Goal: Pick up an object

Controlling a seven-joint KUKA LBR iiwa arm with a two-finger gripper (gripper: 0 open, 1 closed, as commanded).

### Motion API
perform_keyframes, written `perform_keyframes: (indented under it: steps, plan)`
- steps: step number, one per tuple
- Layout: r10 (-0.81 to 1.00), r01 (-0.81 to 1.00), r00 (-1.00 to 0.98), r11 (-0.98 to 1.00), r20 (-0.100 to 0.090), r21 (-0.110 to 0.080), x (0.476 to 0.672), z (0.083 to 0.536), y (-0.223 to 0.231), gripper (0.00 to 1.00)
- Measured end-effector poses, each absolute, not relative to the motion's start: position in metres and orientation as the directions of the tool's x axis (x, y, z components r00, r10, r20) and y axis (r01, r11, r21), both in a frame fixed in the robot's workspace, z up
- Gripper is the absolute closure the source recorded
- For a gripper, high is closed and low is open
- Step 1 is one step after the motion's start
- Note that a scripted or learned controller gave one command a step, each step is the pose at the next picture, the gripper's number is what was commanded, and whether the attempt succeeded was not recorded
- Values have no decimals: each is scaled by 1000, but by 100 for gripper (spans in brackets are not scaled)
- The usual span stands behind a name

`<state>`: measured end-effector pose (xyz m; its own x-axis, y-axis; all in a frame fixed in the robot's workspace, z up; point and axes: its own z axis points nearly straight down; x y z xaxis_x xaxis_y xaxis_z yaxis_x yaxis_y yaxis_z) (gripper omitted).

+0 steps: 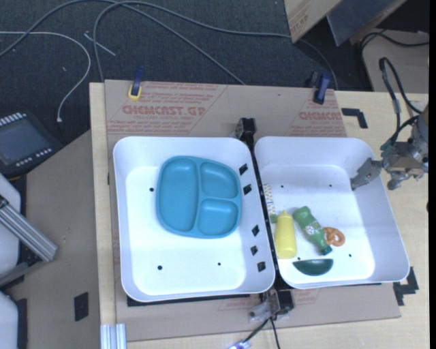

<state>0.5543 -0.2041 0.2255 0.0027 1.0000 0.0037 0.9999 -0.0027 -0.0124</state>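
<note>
The right bin point(340, 163) holds a yellow bottle point(285, 234), a green bottle point(309, 228), a brown pretzel-shaped piece point(334, 237) and a dark green bowl point(313, 266), all clustered near its front left. My gripper point(380, 176) hangs at the bin's right rim, well to the right of and behind that cluster. Its two grey fingers are spread apart with nothing between them.
The left bin point(136, 259) holds a blue divided plate point(199, 196). Black clips line the seam between the two bins. Cables run across the dark floor at the back, and a cardboard box point(306, 17) stands at the top right.
</note>
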Motion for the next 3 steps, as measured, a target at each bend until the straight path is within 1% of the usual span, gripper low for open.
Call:
perform_keyframes:
  steps: [1,2,3]
  plan:
    - [1000,1000,-1,1,1,0,557,232,-204,0]
    - [1000,1000,0,0,3,-7,562,170,-202,0]
    - [1000,1000,0,0,2,-6,564,127,-206,0]
